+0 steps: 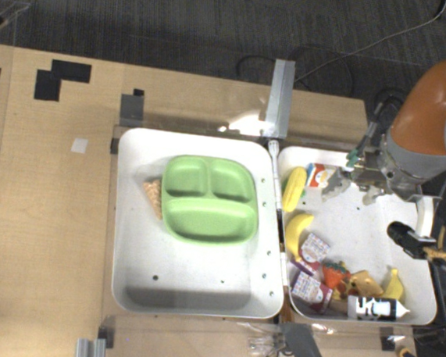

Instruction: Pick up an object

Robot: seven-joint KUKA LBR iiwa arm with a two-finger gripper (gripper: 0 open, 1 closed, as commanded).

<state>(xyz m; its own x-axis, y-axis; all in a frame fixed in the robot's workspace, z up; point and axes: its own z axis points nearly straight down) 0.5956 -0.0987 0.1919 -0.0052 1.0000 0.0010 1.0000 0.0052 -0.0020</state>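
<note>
Overhead, the gripper [353,186] hung above the far part of the right bin [422,311], its fingers apart with nothing between them. Below and to its left lay two bananas [293,188], end to end along the bin's left wall. Packets [315,249], small toys and a bottle [375,308] crowded the near edge. A green tray [208,198] sat in the left bin [188,296].
</note>
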